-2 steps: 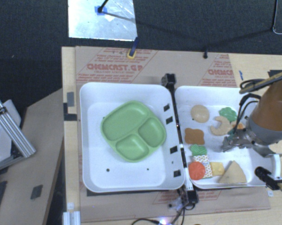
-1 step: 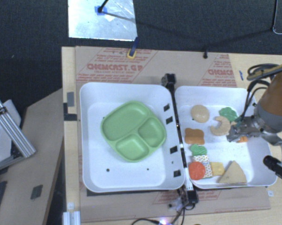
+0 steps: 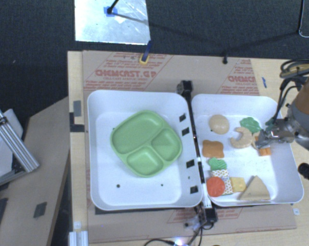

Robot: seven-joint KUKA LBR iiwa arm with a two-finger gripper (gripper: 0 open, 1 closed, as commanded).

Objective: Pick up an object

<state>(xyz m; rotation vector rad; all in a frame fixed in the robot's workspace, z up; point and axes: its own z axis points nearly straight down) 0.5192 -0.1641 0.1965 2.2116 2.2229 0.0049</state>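
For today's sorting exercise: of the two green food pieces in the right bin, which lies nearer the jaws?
The green piece at the far side of the right bin, beside the pale crescent. The other green piece lies nearer the divider, just above the red round piece.

small orange block [image 3: 265, 151] | flat on right bin floor; beside pale crescent piece [image 3: 241, 138]
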